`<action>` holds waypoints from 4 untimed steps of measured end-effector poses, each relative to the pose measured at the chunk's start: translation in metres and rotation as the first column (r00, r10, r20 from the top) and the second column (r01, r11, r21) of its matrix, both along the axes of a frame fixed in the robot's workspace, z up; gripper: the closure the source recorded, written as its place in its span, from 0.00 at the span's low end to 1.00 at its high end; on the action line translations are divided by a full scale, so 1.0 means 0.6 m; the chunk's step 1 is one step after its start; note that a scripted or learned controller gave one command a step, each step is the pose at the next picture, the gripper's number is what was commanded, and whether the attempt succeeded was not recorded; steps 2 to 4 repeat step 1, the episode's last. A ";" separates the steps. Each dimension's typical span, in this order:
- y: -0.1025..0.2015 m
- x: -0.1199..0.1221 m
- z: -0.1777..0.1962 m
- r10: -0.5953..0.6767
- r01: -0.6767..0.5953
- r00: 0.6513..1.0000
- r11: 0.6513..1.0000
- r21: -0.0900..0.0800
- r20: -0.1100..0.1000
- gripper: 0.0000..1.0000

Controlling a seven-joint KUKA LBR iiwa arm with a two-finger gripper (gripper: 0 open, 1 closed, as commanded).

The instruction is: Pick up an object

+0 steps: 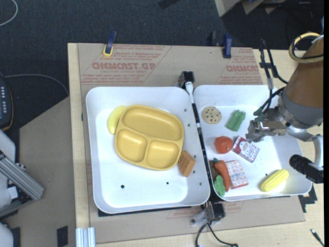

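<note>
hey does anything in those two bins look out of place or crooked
Slightly. The yellow divided plate lies askew in the left bin, covering part of a yellow item, and a brown piece leans against its rim.

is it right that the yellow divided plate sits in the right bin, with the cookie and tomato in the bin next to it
Not quite. The camera view shows the yellow divided plate in the left bin; the cookie and tomato lie in the right bin.

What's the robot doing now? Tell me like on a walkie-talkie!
Gripper low in right bin, holding nothing seen. Nearest: red-white packet, tomato. Green toy close behind.
</note>
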State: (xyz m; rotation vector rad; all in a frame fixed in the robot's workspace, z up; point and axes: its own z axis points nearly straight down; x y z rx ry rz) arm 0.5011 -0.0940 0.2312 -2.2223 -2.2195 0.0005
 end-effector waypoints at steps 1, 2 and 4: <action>0.002 0.010 -0.023 0.001 -0.001 1.000 1.000 0.001 -0.003 1.00; 0.002 0.010 -0.023 0.001 -0.001 1.000 1.000 0.001 -0.003 1.00; 0.002 0.010 -0.023 0.001 -0.001 1.000 1.000 0.001 -0.003 1.00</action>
